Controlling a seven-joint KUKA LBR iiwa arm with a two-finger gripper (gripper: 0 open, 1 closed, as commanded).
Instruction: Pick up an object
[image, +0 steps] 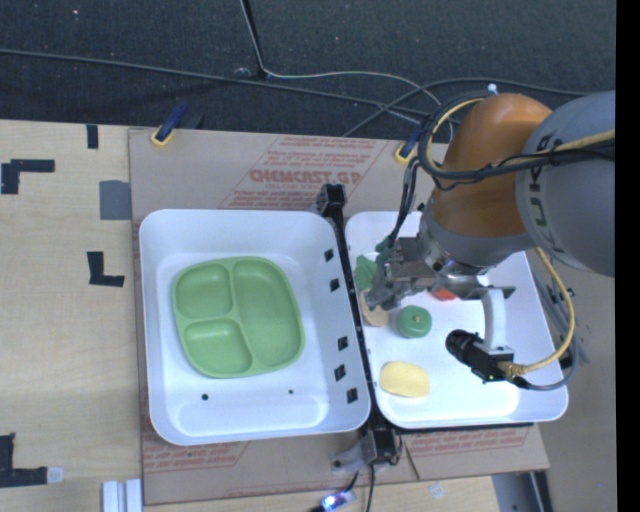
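A: Step in hand?

B: Reaching down, by the look of it. Grey arm with the orange band (520, 190) bent over the right-hand shallow white bin (540, 405), two-finger gripper (385, 290) low at that bin's left side, close to the divider. Nothing plainly between the fingers; open or closed, impossible to tell from this slant.

A: And the things to pick?

B: All in the right bin. Small round green object with a lighter ring on top (412, 321) just beside the gripper, below and to its right. Pale yellow rounded lump (404, 379) nearer the front wall, apart from the green one. Dark green piece (365, 270) against the left wall, partly hidden by the gripper. Tan sliver (373, 317) under the gripper, too little showing to name. Bit of red-orange (443, 294) under the wrist, mostly hidden.

A: Next move?

B: Probably a settle over one item, the green round one or the tan sliver being nearest, then a close and a straight lift. Crowded corner, so risk of nudging a neighbour or scraping the wall.

A: Left bin?

B: Left-hand shallow white bin (160, 400) with a light green plastic tray in three compartments (238, 316) lying flat inside.

A: Surroundings?

B: Brown cardboard sheet (290, 170) under both bins, pale wooden benchtop (60, 350) with black tape marks, dark floor behind crossed by cables.
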